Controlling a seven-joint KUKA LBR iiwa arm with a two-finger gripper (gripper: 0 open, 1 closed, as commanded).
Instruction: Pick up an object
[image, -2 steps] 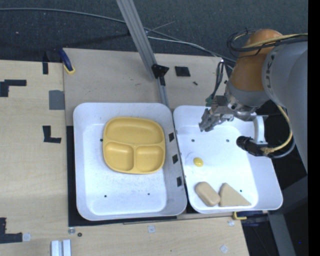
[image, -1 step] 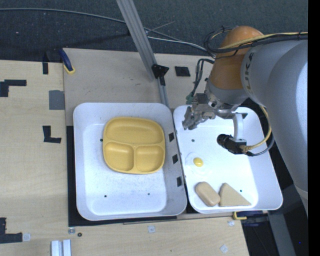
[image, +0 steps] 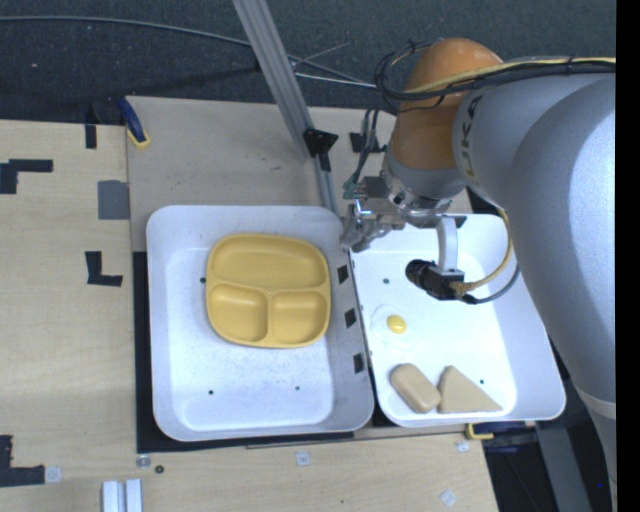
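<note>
The right bin holds a small yellow piece near its middle left. A tan oval roll and a tan wedge lie side by side at its front edge. A yellow divided plate rests in the left bin. My gripper hangs over the right bin's far left corner, close to the wall between the bins. It is well behind the yellow piece and nothing shows in its grasp.
A black fitting with a cable hangs off the wrist over the right bin. A slanted metal post rises behind the bins. The grey arm covers the right bin's far right side.
</note>
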